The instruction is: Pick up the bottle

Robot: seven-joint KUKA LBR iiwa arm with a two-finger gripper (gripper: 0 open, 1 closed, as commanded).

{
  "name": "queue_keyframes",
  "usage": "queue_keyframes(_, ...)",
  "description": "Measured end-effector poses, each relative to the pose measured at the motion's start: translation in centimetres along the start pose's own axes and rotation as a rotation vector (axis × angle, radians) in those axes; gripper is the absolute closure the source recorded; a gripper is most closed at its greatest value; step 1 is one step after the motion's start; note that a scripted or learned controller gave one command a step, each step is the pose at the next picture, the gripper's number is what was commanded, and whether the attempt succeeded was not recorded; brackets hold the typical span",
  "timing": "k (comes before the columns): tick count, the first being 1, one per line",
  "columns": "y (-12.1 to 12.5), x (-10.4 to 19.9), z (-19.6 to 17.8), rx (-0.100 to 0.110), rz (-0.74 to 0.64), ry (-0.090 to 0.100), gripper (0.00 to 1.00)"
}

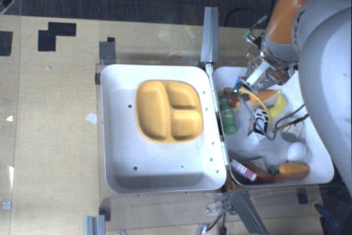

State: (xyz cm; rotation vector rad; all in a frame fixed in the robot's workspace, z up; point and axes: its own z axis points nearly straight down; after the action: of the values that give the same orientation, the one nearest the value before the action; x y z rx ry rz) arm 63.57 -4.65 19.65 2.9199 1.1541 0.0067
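Even, fairly bright overhead light is falling across the counter (60, 118), and nothing is looking harshly lit. The left white bin (118, 118) is glowing almost washed out, with soft grey shading gathering along its inner walls. A clear panel (11, 91) at the left is catching faint reflections and pale streaks. The yellow tray (168, 110) is showing gentle shadow in its hollows. The whole picture is looking slightly soft and grainy, and small things in the right bin (324, 170) are blurring together.

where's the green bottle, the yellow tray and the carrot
green bottle (227, 116), camera view, on the middle of its body
yellow tray (168, 110), camera view, on the ridge between its compartments
carrot (293, 169), camera view, on the middle of its orange body
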Motion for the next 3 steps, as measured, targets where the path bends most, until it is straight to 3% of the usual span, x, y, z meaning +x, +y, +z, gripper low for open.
queue_keyframes(1,-2.3,-6.7,7.9,-0.019,0.013,0.021,1.0)
queue_keyframes(2,1.7,-5.3,8.5,-0.024,0.338,0.036,1.0)
queue_keyframes(3,1.9,-3.3,9.8,0.001,0.303,0.001,1.0)
